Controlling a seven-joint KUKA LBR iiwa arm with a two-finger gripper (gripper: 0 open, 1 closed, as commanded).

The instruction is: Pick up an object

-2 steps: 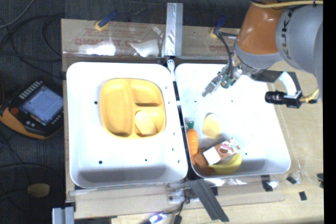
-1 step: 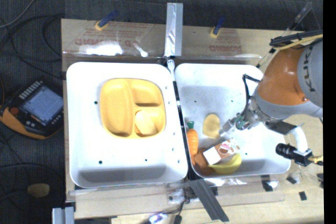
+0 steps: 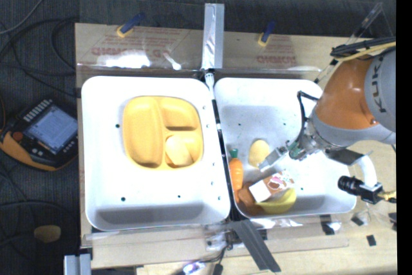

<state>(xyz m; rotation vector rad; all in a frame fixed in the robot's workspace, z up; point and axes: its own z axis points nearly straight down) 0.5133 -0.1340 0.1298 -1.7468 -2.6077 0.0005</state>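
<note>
Two white bins [image 3: 96, 138] on tabletop, one yellow divided tray [image 3: 161, 132] in left bin, one carrot [image 3: 236, 172], one banana [image 3: 282, 201], one small carton [image 3: 261, 190] in right, gripper [image 3: 278, 156] low above them, finger state unclear

A yellow divided tray [image 3: 161, 131] is seen in the left bin [image 3: 103, 203]. The end effector [image 3: 278, 156] is positioned low in the right bin [image 3: 257, 100], beside a carrot [image 3: 236, 172] and banana [image 3: 281, 201].

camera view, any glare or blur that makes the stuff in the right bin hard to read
Camera view: even overhead light, soft shadows along the right bin walls; white floors nearly wash out. The claw is small and blurred, its state unreadable. The carrot and banana read clearly, and the clear sheet behind the bins catches glare.
</note>
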